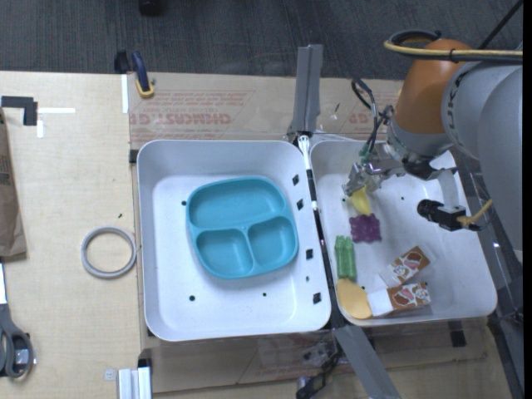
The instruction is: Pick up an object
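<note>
On the bench's left side, outside the bins, a grey ring [108, 251] lies flat on the wood, with scissors [14, 349] at the near left corner and a brown bag [10, 191] along the left edge. The left bin [158, 223] holds a blue tray [241, 227] with three compartments, sitting near the bin's middle, slightly toward the far side. In the right bin [465, 281], a green piece [345, 258] lies along the left wall, and a yellow-orange piece [355, 298] rests just beside its near end, close to the near left corner. A purple piece [364, 228] sits toward the middle, near the green one but apart from it. Two small red-and-white packets [409, 264] lie toward the near right part of the bin — one nearer the centre, the other [407, 296] by the near rim. The gripper [363, 186] is down in the far left part of the right bin, its fingers closed around a yellow piece [360, 201] that hangs just above the purple one. The arm [449, 98] — grey with an orange band — comes in over the bin's far right corner.
</note>
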Robot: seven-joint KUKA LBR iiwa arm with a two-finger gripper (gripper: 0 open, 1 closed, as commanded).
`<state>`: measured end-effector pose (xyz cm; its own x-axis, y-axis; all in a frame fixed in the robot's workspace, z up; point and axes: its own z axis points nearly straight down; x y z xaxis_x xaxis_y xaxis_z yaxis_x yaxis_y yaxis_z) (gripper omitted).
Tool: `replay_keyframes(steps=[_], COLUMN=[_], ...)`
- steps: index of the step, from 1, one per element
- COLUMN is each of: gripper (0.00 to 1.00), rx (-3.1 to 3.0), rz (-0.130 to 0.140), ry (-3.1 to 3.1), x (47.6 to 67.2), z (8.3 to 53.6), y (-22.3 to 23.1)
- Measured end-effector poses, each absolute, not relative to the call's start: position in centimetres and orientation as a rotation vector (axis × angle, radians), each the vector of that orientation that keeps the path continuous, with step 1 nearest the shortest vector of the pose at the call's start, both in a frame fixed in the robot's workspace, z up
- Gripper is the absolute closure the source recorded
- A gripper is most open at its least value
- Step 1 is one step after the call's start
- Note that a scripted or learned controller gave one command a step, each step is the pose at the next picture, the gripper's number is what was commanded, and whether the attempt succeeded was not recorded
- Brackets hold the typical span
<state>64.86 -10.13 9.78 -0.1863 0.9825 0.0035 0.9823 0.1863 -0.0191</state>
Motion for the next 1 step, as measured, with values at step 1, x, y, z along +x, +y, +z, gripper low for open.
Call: replay_keyframes(steps=[1], gripper=[1.00], rx=[-2.034], rz=[0.001], ry=[-2.395], x=[65.93], z=[19.22], y=[-4.78])
